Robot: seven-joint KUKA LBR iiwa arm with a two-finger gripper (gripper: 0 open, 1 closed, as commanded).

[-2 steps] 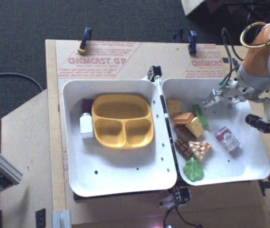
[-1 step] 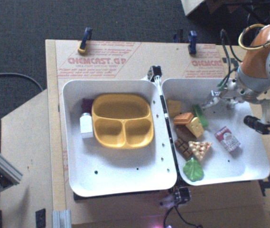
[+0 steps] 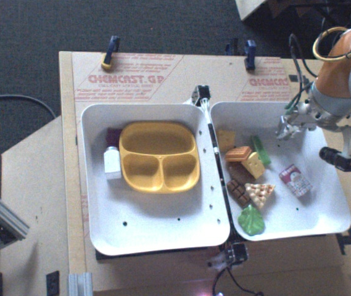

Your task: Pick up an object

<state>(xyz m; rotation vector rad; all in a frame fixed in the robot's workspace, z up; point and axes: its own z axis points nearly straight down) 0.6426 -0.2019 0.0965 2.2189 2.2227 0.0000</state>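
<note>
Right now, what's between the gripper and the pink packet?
Bare white bin floor, in the camera view. The gripper sits up-left of the pink packet; nothing lies between.

Mounted high above the bench [image 3: 163, 73], looking down at a slant. Far enough back to take in both white bins whole: left bin [image 3: 95, 184] and right bin [image 3: 329, 208] side by side, with dark floor beyond the far edge and along the left. Bench edges running slightly askew to the frame, far side at top, near side at bottom. Arm [image 3: 342, 66] entering from the right edge, cropped there. Single viewpoint, so no overlap with another.
</note>
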